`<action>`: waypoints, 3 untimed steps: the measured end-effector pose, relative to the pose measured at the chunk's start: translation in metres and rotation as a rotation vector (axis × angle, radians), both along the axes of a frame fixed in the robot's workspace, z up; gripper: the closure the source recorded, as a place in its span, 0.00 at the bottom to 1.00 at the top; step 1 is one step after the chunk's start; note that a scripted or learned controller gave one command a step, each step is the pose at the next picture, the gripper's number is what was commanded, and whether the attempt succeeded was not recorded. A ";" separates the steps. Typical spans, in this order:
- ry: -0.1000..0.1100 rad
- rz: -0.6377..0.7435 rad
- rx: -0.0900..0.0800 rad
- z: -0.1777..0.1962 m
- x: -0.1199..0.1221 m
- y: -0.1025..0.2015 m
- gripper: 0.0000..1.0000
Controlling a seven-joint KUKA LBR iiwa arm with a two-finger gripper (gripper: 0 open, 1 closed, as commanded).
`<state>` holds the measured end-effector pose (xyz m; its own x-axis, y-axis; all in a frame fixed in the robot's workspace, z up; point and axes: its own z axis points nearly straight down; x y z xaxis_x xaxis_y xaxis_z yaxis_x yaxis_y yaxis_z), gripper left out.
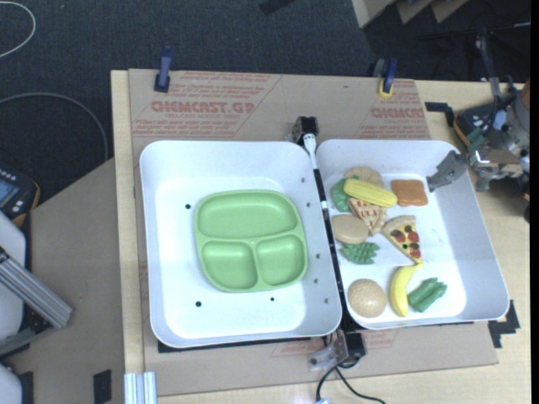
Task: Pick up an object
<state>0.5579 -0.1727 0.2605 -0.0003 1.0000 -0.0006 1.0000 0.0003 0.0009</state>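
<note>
- A cluster of toy food pieces is seen in the right bin (472, 225), all to the left of and below the gripper (444, 175) as viewed.
- Nearest the gripper, just to its left, a flat orange-brown toast-like piece (410, 193) is laid; it is apart from the fingers.
- Beyond it, a yellow corn cob (369, 194) is rested across a green leafy piece (340, 195) and a tan piece (363, 175).
- Further below the gripper, a pizza slice (404, 238) with red dots, a round beige bun (349, 228), a dark green vegetable (360, 252), a banana (399, 289), a green pod piece (427, 294) and a round tan ball (366, 296) are spread toward the near rim.
- The gripper is seen above the right bin's far right corner, hanging over bare white floor; nothing is seen between its fingers, and their opening cannot be told.
- Bare floor is left along the right side of the right bin, below the gripper.
- Well to the gripper's left, the left bin (160, 225) is occupied by a green divided plate (251, 240), with white floor around it.
</note>
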 end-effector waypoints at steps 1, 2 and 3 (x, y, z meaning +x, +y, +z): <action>-0.004 0.001 -0.002 0.011 0.001 0.000 1.00; 0.016 -0.007 0.006 -0.087 -0.085 -0.018 1.00; 0.004 -0.003 0.001 -0.181 -0.080 -0.027 1.00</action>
